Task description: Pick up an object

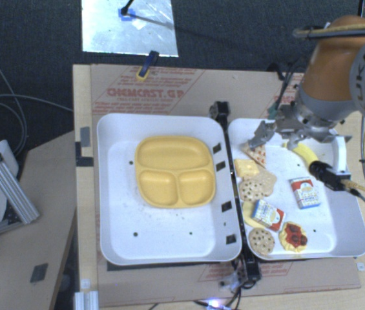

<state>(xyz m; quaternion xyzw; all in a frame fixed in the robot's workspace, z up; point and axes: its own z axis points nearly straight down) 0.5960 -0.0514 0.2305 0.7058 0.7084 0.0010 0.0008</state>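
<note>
Arm reaches in from right; gripper [279, 129] sits over far end of right bin [344, 234]. Can't tell finger state, too blurred. Right bin holds toy food: banana [305, 154] just beside gripper, cracker [255, 154] under it, cheese [246, 168], cookies [250, 189], small carton [306, 192], pizza [293, 236] near corner. Left bin [114, 231] has yellow divided tray [174, 171] at centre.

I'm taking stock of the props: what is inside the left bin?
The left bin holds one thing, a yellow divided tray with three compartments, all bare. The bin floor around it shows small dark specks. Whatever lies under the tray is covered.
</note>
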